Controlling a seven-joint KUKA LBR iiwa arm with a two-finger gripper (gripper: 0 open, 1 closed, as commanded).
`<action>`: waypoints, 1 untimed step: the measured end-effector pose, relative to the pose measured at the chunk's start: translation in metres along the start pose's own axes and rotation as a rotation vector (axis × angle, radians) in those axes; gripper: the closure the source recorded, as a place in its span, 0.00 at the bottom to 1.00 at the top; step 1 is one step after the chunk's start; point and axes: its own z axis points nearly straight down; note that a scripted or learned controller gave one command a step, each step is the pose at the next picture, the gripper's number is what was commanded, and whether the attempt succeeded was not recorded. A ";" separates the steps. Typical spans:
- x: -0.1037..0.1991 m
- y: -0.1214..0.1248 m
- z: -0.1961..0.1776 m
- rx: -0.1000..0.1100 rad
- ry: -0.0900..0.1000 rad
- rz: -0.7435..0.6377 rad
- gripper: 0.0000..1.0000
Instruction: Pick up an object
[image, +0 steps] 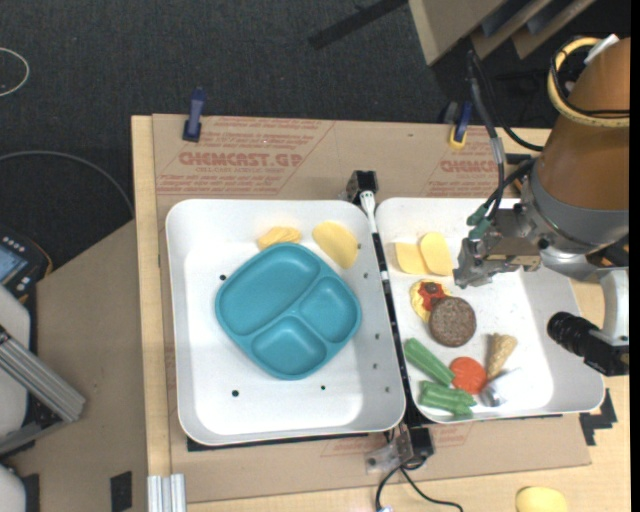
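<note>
My gripper (474, 268) hangs over the upper middle of the right bin (560, 390), just right of two yellow slices (424, 255). Below it lie a small red and yellow piece (428, 296) and a round brown patty (453, 321). Farther toward the front are green bean pods (430, 362), a red tomato piece (467, 373) and a tan cone (499, 351). I see nothing held in the gripper.
The left bin (200, 400) holds a blue divided plate (288, 310) and two yellow food pieces (279, 237) (337, 243) behind it. A black cylindrical part (585, 342) overhangs the right bin's right side. A raised divider (385, 310) separates the bins.
</note>
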 end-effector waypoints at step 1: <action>0.005 -0.002 0.058 0.014 0.000 0.008 1.00</action>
